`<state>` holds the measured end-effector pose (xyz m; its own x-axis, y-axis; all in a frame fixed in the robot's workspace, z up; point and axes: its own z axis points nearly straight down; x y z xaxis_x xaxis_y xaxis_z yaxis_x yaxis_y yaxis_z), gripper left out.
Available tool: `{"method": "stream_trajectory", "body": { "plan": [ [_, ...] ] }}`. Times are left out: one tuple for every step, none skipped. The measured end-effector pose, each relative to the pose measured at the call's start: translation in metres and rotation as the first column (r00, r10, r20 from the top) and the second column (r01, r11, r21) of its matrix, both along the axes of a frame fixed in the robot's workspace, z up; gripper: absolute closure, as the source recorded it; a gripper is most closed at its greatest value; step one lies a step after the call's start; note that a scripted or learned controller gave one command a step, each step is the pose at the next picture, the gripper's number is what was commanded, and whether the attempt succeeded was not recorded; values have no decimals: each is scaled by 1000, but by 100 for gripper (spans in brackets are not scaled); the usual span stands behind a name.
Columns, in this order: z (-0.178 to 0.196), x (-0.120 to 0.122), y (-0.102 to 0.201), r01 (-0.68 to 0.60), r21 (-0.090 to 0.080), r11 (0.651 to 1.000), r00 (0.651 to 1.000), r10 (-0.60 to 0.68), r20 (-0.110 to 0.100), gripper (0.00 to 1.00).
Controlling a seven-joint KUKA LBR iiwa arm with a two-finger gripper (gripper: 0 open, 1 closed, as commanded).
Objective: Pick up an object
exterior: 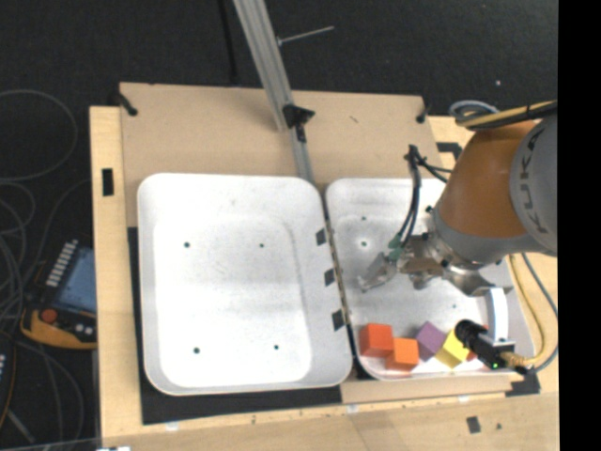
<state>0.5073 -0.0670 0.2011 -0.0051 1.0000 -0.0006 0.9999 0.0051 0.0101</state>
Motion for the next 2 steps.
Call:
{"method": "stream_trajectory", "body": {
  "plan": [
    [104, 6, -16, 3, -2, 1000, 1000, -3, -4, 0],
    [51, 64, -111, 10, -4, 1000, 1000, -11, -12, 0]
  ]
}}
